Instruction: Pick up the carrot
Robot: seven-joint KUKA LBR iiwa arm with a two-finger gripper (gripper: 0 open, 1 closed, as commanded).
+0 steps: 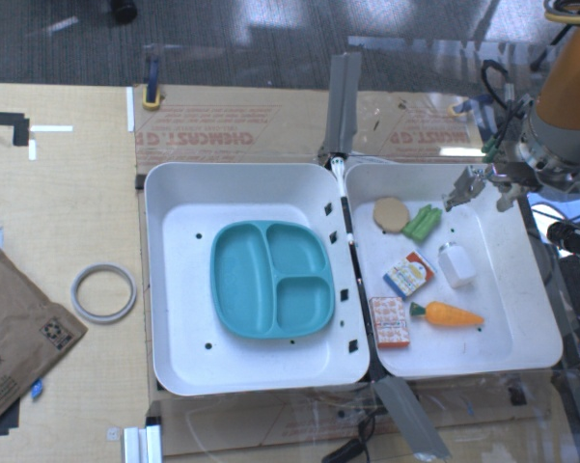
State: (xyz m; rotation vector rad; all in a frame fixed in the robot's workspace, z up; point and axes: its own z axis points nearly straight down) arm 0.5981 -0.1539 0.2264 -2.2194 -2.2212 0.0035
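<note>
The carrot [449,314], orange with a small green top, lies in the right bin [521,340] near its front right, pointing right. My gripper [484,192] hovers over the bin's back right corner, well behind the carrot. Its two fingers stand apart with nothing between them, so it is open. The arm's orange band and grey wrist rise behind it at the view's right edge.
In the right bin with the carrot are a tan round disc [391,214], a green item [423,223], a white bottle [455,263], a small blue-and-white packet [408,276] and a red box [389,321]. The left bin holds a teal divided plate [272,278]. A tape ring [103,291] lies on the bench.
</note>
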